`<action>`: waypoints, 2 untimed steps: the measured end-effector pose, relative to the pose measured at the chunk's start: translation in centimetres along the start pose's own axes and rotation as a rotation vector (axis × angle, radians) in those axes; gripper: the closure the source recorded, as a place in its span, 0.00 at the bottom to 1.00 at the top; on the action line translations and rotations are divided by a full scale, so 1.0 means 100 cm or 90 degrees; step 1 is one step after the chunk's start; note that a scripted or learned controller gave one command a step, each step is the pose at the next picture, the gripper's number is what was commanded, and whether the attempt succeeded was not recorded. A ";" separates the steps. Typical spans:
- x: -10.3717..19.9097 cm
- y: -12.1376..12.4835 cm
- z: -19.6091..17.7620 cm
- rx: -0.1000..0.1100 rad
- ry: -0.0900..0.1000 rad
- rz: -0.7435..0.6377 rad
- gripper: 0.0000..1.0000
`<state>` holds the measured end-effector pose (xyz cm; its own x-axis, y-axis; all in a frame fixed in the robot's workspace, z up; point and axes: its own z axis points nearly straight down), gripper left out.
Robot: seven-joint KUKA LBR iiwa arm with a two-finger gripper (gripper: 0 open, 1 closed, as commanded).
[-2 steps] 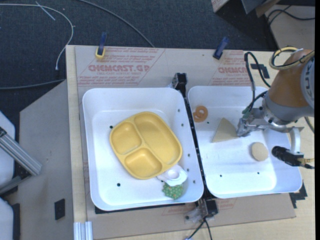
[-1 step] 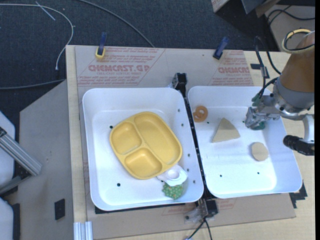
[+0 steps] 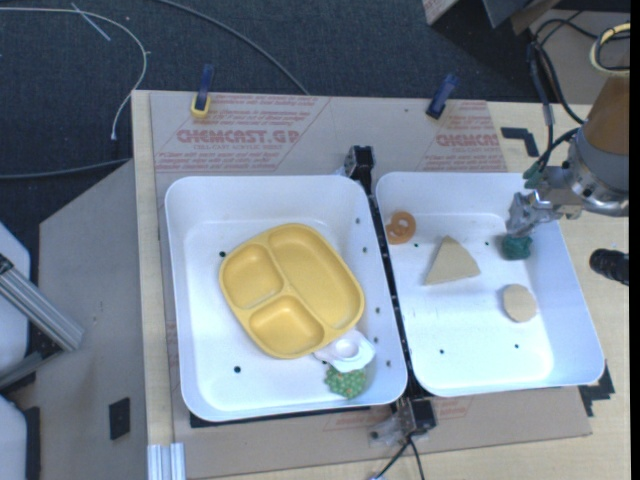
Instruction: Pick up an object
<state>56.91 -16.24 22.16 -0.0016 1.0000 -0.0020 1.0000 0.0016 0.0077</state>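
Green peas [image 3: 348, 381] at bottom centre aside, I'm hovering my gripper [image 3: 522, 230] over the teal object [image 3: 516, 247] at right, can't tell if it's gripped, maybe nudging it into the bin wall [image 3: 566, 236].

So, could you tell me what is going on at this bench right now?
The arm reaches in from the right, its gripper low in the right bin, right above a small teal object. A tan wedge, an orange ring and a beige round piece lie nearby. The left bin holds a yellow divided tray.
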 end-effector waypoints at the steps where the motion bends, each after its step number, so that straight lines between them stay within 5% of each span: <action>1: 0.053 0.011 0.009 0.006 0.003 -0.003 1.00; 2: 0.104 0.020 0.016 0.006 0.003 -0.002 1.00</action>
<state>58.95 -5.87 20.59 -0.0052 1.0000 0.0022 1.0000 0.0053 -0.0023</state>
